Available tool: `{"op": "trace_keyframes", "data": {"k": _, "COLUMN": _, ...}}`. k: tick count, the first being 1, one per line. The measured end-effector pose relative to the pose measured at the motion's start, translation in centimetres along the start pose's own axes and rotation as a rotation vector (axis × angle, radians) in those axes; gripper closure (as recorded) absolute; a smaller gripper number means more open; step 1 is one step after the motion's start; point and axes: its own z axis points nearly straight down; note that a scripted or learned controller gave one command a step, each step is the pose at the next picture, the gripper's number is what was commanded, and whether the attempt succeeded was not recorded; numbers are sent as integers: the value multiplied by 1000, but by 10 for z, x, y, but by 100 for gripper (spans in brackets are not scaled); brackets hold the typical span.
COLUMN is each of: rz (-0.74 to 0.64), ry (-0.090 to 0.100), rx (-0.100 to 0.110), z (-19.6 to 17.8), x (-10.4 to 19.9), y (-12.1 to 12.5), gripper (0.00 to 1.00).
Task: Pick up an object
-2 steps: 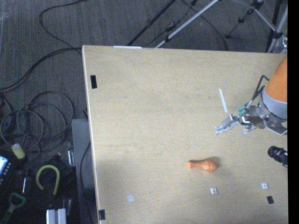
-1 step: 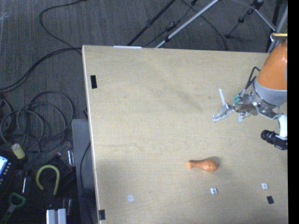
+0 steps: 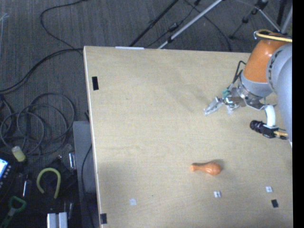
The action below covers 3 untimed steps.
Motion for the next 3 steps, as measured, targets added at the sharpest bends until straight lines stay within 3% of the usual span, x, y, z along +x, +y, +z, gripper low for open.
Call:
{"op": "trace_keyframes", "data": {"k": 1, "rz": -249, "ry": 1, "rx": -3, "z": 11, "x": 37, "y": 22, "gripper": 0}}
{"op": "trace_keyframes", "data": {"k": 2, "rz": -717, "ry": 3, "rx": -7, "z": 11, "x": 96, "y": 39, "gripper": 0}}
{"op": "trace_keyframes", "data": {"k": 3, "rz": -465, "ry": 3, "rx": -6, "z": -60, "x": 69, "y": 22, "gripper": 0}}
